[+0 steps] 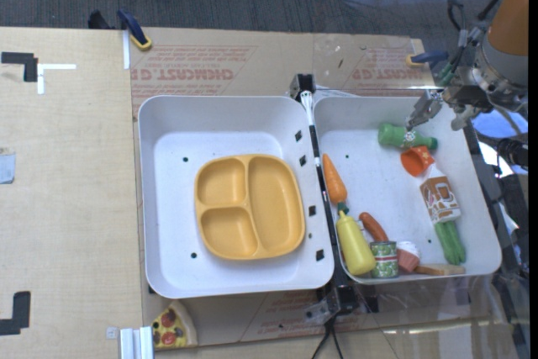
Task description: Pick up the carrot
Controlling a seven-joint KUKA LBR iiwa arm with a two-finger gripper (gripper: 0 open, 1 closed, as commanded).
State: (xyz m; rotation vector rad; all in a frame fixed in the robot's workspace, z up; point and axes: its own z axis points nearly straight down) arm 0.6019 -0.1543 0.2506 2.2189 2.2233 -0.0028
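Hangs over the right bin (471,149) near its far right corner, gripper (418,120) tipped down beside a green toy (403,136); cannot tell how the jaws stand. Lies well apart from them against that bin's left wall, the carrot (334,178), just above a yellow bottle (354,243). Sits in the left bin (160,206), a yellow divided plate (250,206).

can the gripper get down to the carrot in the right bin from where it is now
Probably yes. The carrot lies uncovered against the right bin's left wall, nothing on top of it. The gripper hovers over the green toy further right. The wall close beside the carrot may crowd one finger.
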